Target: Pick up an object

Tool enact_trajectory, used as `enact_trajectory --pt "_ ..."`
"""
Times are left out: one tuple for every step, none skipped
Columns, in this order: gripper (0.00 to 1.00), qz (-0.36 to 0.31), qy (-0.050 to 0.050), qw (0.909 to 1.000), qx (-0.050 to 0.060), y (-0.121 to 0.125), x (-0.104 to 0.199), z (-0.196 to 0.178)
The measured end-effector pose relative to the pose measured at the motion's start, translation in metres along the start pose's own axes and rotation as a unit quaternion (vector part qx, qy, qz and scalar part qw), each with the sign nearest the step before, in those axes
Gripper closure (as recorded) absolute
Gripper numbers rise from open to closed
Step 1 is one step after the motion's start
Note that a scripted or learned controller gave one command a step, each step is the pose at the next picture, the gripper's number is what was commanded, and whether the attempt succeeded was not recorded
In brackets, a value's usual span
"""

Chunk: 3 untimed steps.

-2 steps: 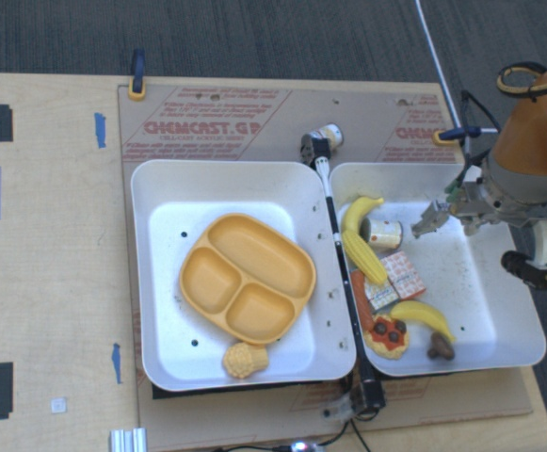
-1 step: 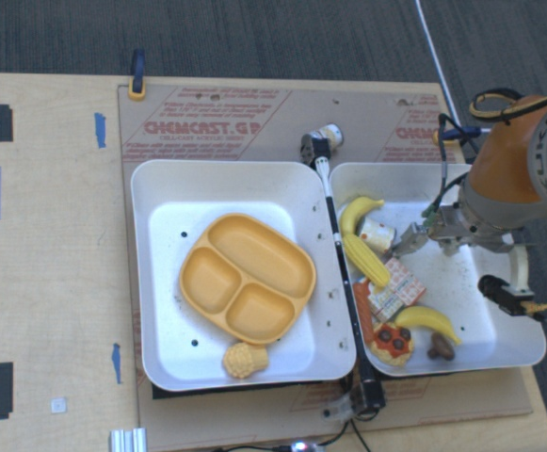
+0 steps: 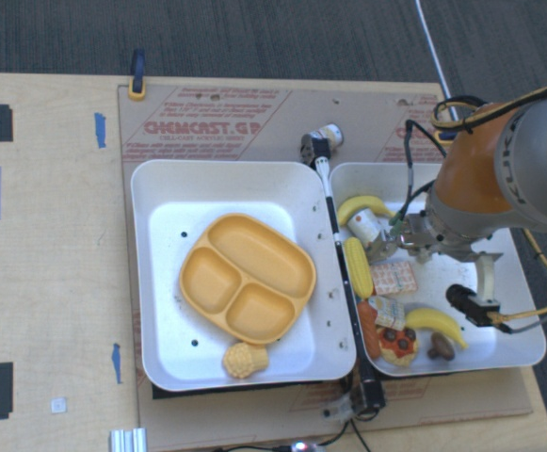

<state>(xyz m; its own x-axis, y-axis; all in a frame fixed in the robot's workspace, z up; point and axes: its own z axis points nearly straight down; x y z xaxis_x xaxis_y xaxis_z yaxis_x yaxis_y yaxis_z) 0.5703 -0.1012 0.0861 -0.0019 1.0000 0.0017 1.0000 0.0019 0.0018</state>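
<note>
Nothing looks lifted yet: the tool (image 3: 393,238) hangs low in the right bin (image 3: 527,351) by the corn cob (image 3: 356,267), its grip impossible to tell.

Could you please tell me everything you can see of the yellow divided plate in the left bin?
The yellow divided plate looks like smooth moulded plastic, a rounded shape with three compartments, all bare. It lies flat and turned askew near the middle of the left bin. A small knobbly yellow toy sits against its near edge.
</note>
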Motion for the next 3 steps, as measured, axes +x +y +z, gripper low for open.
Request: enact_trajectory --pt "0.00 0.001 -0.001 1.0000 0.000 -0.043 0.010 0.000" --pt "0.00 0.001 -0.001 1.0000 -0.001 -0.057 0.004 0.000" --pt "1.00 0.001 -0.001 1.0000 -0.003 -0.056 0.004 -0.011"
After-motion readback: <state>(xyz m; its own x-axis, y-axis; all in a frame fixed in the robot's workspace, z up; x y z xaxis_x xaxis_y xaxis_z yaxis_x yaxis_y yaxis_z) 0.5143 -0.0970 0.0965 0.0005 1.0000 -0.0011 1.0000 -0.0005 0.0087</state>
